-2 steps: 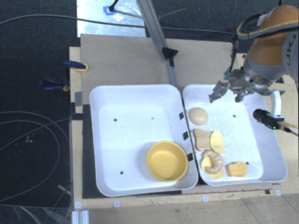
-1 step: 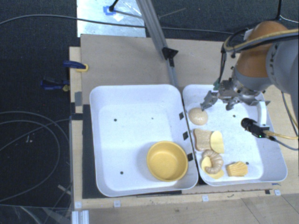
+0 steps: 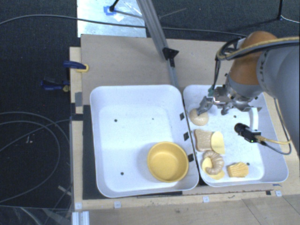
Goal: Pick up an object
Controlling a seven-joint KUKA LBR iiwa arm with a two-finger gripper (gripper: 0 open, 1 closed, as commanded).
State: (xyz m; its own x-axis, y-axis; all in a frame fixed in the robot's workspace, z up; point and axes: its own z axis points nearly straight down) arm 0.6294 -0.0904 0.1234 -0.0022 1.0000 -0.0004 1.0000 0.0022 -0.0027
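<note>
We see the left bin (image 3: 117,121) holding a yellow bowl (image 3: 168,161) low in the frame, and the right bin (image 3: 272,139) holding small toy foods. The gripper (image 3: 204,108) hangs just above a pale bun (image 3: 198,117) at that bin's upper left; whether its jaws are parted we cannot tell. We judge the bun light, rigid, somewhat slick, and best pinched across its middle. Nearly round, it shows no clear long axis or heading.

Arm (image 3: 276,64) cut off at right edge — gripper (image 3: 206,106) blurred.
</note>
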